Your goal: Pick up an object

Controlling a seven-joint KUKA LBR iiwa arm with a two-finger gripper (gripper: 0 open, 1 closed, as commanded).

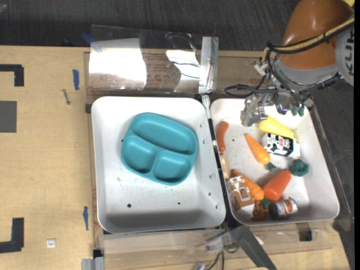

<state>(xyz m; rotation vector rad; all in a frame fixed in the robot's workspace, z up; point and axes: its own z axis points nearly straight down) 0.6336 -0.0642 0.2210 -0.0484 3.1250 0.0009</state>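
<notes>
The yellow toy (276,127), a banana-like piece, lies in the far part of the right bin (318,191). It is the item nearest the pincer (253,114). The pincer hangs just beside the yellow toy, on its left in the view and slightly farther back, low over the bin floor. Nothing can be seen gripped in it, and I cannot tell whether it is spread or pressed together. The grey arm with its orange band (315,21) rises behind and to the right of the yellow toy.

A black-and-white patterned piece (279,145) touches the near side of the yellow toy. An orange carrot (257,149) lies tilted just left of that piece and nearer the camera than the yellow toy. A red-orange sausage-shaped toy (223,135) sits farther left of the yellow toy, along the bin's left wall. A small dark green lump (298,166) lies nearer the camera than the yellow toy and a little to its right.

Well nearer the camera than the yellow toy is a cluster by the front wall: a fat red-orange vegetable (277,185), a small printed box (241,191) and a little can (283,208) on its side.

Well to the left of the yellow toy, the left bin (112,196) holds a teal divided plate (160,148). Both bins rest on the tan surface (39,151).
</notes>
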